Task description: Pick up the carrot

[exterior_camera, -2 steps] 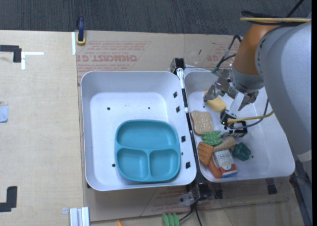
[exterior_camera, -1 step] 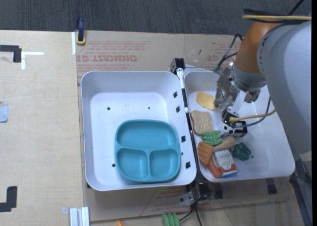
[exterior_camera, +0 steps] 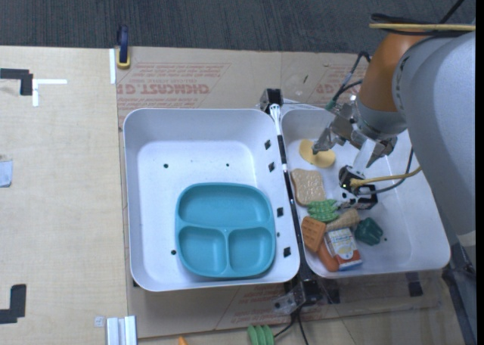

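The pincer (exterior_camera: 346, 148) hung spread and empty, with the stubby orange leafy-topped toy carrot (exterior_camera: 312, 231) lying nearer the camera than it, crowded by a tan bread slice (exterior_camera: 307, 184) and an orange-and-white carton (exterior_camera: 342, 248), so a closing grasp risked catching those neighbours instead.

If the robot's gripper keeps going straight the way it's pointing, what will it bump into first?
Probably the bare floor of the right white bin, just beside the pale yellow rounded toy piece. The gripper points down there, but depth is unclear, so it might clip that piece.
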Controlling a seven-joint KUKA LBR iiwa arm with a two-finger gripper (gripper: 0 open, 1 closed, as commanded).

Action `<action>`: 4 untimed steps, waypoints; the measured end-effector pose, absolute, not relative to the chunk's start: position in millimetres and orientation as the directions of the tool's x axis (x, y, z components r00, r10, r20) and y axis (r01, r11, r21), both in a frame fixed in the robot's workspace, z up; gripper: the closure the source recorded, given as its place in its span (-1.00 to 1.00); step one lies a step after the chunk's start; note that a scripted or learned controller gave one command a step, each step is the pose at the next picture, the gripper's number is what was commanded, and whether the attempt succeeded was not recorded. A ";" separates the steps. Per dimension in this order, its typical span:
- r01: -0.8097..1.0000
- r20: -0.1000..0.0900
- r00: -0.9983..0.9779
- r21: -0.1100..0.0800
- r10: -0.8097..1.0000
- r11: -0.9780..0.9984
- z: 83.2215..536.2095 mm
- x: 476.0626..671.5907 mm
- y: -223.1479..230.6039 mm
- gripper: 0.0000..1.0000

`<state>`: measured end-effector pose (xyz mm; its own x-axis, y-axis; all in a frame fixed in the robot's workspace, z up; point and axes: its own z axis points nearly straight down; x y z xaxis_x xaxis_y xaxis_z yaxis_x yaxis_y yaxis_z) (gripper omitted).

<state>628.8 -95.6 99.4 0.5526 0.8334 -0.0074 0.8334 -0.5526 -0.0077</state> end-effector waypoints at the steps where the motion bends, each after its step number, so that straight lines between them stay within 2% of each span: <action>1: 0.829 -0.003 0.560 -0.005 0.829 -0.560 190.7 551.2 -45.1 -1.00; 2: 0.823 -0.004 0.568 -0.002 0.823 -0.568 190.3 605.8 -65.0 -1.00; 3: 0.861 0.008 0.509 0.016 0.861 -0.509 116.8 581.8 -97.9 -1.00; 4: 0.896 -0.003 0.445 -0.002 0.896 -0.445 191.2 630.4 -90.7 -1.00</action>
